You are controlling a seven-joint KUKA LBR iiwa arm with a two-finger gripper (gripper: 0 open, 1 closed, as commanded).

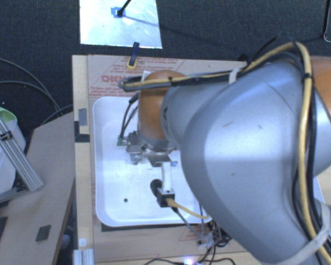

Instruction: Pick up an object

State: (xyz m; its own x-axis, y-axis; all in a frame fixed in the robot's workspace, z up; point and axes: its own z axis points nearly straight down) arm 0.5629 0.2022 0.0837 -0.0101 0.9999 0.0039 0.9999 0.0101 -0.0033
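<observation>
Hovering above the bin (107, 167), end effector (142, 154) seems clear of rims.

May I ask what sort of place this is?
Probably a robotics lab: a grey robot arm with an orange band over a shallow white bin, beside a silver aluminium rail.

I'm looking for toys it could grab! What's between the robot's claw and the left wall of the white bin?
Nothing there: the camera view shows just bare white floor from the gripper to the bin's left wall.
</observation>
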